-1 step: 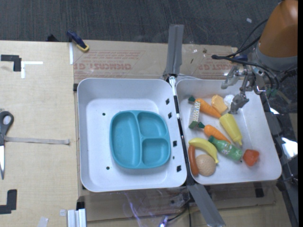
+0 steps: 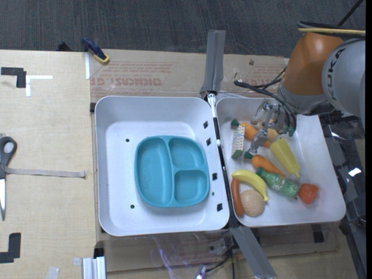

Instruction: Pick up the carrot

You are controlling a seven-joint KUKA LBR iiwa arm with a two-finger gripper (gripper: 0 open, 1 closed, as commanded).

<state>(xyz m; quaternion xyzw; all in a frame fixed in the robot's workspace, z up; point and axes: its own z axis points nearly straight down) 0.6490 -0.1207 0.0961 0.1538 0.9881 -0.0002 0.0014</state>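
Observation:
The carrot (image 2: 268, 165), orange and tapered, lies in the right bin (image 2: 325, 213) between a yellow vegetable (image 2: 285, 156) and a banana (image 2: 253, 181). My gripper (image 2: 266, 129) hangs over the upper middle of that bin, just above and up-left of the carrot. A second, rounder orange piece (image 2: 250, 131) lies right against the gripper's left side. The metal parts blur together there, and nothing shows clearly held.
The right bin also holds a white and green packet (image 2: 238, 141), a green bottle (image 2: 281, 185), a red tomato (image 2: 308, 193), a red sausage (image 2: 235, 196) and a tan ball (image 2: 251, 203). The left bin (image 2: 110, 214) holds a blue divided plate (image 2: 172, 171). Scissors (image 2: 4, 156) lie at far left.

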